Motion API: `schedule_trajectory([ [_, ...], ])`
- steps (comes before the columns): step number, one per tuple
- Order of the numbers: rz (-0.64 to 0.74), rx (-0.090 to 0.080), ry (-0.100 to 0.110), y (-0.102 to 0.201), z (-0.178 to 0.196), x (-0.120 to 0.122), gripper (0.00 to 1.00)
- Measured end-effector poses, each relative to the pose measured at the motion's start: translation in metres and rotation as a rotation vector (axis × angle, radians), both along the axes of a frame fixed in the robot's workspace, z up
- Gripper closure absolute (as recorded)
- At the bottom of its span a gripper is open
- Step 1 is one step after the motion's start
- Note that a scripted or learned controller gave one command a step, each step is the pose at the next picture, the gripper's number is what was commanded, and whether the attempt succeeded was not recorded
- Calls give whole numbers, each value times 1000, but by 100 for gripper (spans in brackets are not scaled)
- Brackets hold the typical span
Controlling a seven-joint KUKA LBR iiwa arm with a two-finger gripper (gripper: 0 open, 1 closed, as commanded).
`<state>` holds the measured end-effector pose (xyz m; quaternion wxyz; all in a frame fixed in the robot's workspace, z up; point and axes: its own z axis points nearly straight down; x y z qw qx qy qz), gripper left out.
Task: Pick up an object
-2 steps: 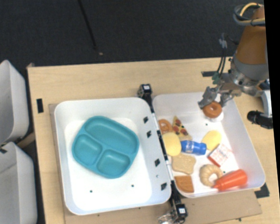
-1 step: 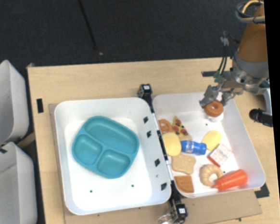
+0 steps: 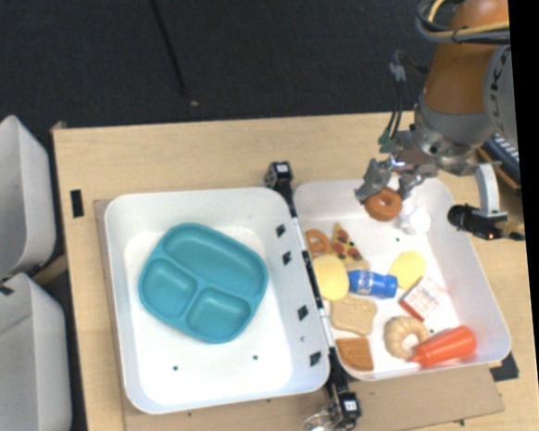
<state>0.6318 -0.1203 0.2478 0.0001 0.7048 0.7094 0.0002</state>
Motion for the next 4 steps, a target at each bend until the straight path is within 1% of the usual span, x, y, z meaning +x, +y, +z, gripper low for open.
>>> schedule_trajectory([
  [1, 0, 0, 0, 55, -12, 19, 100],
  [2, 0, 0, -1, 102, -6, 20, 100],
  [3, -3, -2, -1, 118, -17, 34, 100],
  [4, -3, -1, -2, 127, 2, 30, 100],
])
